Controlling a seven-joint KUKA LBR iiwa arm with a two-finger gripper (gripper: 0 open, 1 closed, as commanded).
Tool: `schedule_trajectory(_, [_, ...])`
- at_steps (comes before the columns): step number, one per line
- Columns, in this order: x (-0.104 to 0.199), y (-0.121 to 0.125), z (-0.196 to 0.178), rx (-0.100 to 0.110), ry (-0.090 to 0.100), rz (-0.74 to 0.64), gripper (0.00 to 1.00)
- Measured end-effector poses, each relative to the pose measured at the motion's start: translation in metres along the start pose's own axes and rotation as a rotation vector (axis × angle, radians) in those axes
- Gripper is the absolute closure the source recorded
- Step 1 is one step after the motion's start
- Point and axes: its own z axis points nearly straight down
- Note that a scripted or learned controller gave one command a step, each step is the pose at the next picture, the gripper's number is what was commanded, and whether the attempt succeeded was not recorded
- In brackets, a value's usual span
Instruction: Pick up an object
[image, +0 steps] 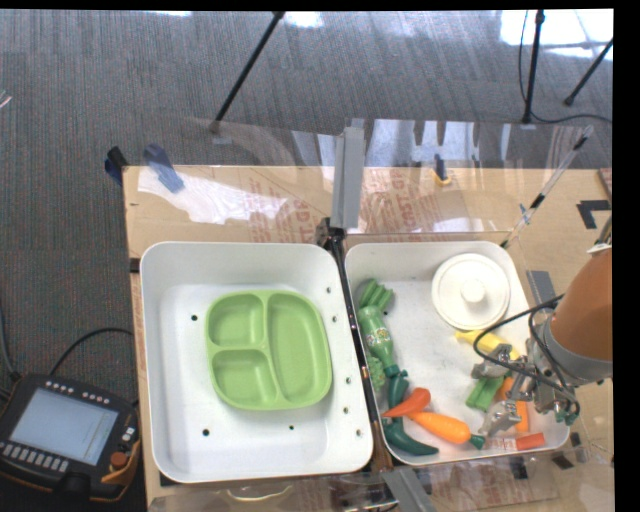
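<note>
Toys are lying heaped in the right bin (420, 262), the orange carrot (442, 428) nearest me; my hand (515, 400) is hovering just beyond it. I cannot tell its state. Nothing lifted yet.

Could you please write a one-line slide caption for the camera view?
The hand reaches among toy vegetables in the right bin, near a white lid; a green divided plate sits in the left bin.
</note>
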Motion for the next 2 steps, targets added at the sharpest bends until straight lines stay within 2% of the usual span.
schedule_trajectory(1, [0.0110, 0.0403, 0.0025, 0.000, 0.009, 0.057, 0.00])
schedule_trajectory(2, [0.0114, 0.0418, -0.0058, 0.000, 0.013, 0.052, 1.00])
